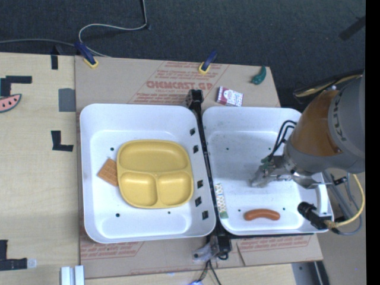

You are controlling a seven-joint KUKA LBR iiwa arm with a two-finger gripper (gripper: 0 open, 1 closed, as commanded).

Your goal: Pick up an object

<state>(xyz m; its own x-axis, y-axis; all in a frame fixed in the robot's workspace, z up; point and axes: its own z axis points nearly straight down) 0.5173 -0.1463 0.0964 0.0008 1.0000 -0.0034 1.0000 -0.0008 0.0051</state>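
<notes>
An orange-brown toy sausage [262, 215] lies near the front edge of the right bin [237, 129]. A yellow three-compartment plate [155, 173] sits in the middle of the left bin [101, 123], with a tan cracker-like piece [107, 171] tucked under its left edge. My gripper [261, 177] hangs low over the right bin's floor, right of centre, a short way above and behind the sausage. Nothing shows between its fingers.
The grey arm with its orange band [314, 132] covers the right bin's right side. A black divider [200, 153] runs between the bins. A small red-and-white packet [228, 96] and a teal piece [259, 75] lie on the cardboard behind the bins.
</notes>
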